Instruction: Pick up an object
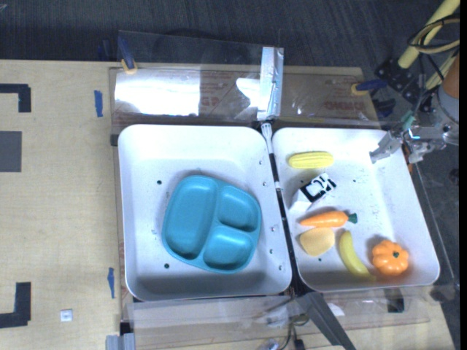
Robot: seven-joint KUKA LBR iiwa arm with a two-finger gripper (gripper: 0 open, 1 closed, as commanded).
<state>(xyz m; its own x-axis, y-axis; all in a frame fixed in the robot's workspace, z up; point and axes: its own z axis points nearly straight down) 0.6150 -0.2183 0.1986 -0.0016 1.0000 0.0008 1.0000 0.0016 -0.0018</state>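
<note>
Two bins (139, 217), one tray (211, 223), six toys (325, 219)

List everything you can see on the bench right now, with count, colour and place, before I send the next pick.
bins: 2, white, side by side on the bench
divided tray: 1, blue, in the left bin
corn cob: 1, pale yellow, top left of the right bin
black-and-white item: 1, below the corn; too small to identify
carrot: 1, orange with green top, middle left of the right bin
yellow-orange piece: 1, just below the carrot
banana: 1, yellow, lower middle of the right bin
pumpkin: 1, orange, lower right corner of the right bin
gripper: 1, grey metal, over the right bin's top right edge
</note>
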